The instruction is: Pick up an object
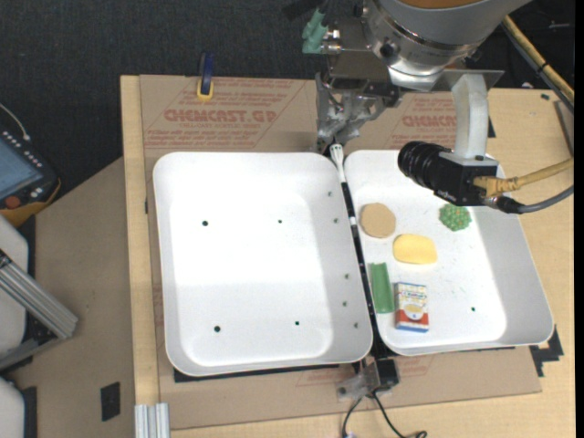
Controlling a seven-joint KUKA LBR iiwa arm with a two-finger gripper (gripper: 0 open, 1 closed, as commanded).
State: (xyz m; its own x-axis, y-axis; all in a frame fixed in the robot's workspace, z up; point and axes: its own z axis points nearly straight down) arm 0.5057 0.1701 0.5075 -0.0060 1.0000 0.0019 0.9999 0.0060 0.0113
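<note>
The right bin (511, 272) holds a round tan cookie (377, 220), a yellow oval piece (415, 249), a small green bumpy item (454, 216), a green bar (380, 286) along the left wall, and a small printed box (411, 306). My gripper (338, 128) hangs from the grey and orange arm above the far end of the divider between the bins, behind and left of the cookie. Nothing shows held in it.
The left bin (182, 272) lies beside the right one on a cardboard sheet (237, 117). A black cylinder (438, 173) with a hose juts over the right bin's far edge. A blue and yellow clamp (206, 80) sits at the cardboard's back left.
</note>
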